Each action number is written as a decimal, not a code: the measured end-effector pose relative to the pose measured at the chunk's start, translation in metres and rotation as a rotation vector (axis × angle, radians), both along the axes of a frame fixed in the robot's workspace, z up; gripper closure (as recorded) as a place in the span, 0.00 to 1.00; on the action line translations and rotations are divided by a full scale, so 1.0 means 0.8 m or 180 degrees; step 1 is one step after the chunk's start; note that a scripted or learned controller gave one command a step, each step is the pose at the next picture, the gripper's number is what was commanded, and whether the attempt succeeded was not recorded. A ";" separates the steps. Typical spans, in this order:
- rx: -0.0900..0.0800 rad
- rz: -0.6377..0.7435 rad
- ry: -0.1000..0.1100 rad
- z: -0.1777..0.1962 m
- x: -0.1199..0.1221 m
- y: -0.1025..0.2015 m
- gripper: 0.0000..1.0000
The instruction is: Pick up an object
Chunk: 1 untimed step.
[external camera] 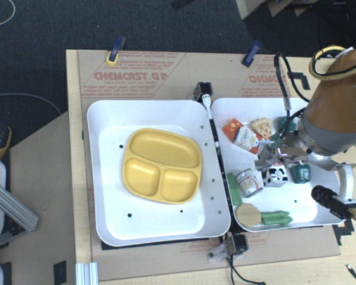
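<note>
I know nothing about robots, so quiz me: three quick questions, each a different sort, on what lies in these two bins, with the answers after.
1. True or false: the yellow divided tray lies in the left bin.
2. Which bin is the gripper over? A) left B) right C) neither
3. Fill in: the round tan disc at the right bin's near edge touches a ______ object.

Key
1. True; it lies there by itself.
2. B; the gripper hangs among the clutter, close to a small black and white object.
3. Green; it lies right beside the disc.
</note>
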<state>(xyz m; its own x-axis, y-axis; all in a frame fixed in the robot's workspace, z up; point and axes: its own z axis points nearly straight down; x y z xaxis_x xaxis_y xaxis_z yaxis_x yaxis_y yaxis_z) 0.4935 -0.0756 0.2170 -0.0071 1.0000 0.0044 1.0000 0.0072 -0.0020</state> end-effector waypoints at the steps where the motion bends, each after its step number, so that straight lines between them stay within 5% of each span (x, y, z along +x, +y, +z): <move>1: -0.0008 -0.0017 0.0005 0.000 -0.013 0.013 1.00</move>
